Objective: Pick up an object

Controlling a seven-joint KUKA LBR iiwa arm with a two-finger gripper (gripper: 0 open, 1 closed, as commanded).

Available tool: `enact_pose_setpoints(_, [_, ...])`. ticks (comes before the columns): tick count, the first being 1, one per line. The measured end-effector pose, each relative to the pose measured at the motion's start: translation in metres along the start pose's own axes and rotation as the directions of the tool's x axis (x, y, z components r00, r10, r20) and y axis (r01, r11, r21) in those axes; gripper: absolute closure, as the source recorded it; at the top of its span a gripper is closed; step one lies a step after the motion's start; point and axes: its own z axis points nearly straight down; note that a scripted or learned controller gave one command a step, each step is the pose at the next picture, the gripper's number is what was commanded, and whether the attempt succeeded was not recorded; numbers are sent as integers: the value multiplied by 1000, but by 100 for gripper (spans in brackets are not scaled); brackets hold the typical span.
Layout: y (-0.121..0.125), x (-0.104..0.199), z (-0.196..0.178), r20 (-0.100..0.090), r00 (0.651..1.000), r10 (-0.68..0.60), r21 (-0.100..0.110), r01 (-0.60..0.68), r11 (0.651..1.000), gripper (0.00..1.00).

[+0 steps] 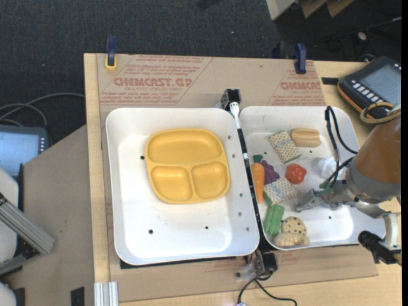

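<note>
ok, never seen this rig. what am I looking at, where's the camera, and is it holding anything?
One fixed camera looks down at a slant on a bench with two shallow white bins. The grey arm with the orange band reaches in from the right; its gripper hangs low over the right bin. The left bin holds a yellow divided plate. The right bin holds toy food: a bread roll, tomato, carrot, grapes, cookie, a green piece and two patterned squares. I can't see anything held; the fingers are too blurred to read.
</note>
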Motion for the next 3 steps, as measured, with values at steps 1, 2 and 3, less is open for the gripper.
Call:
enact_pose_setpoints(1, [37,55,0,7,1000,-4,-13,4,1000,0])
enact_pose_setpoints(2, [80,73,-1,8,1000,-2,-14,2,1000,0])
enact_pose_setpoints(3, [77,71,-11,10,1000,2,-13,-2,1000,100])
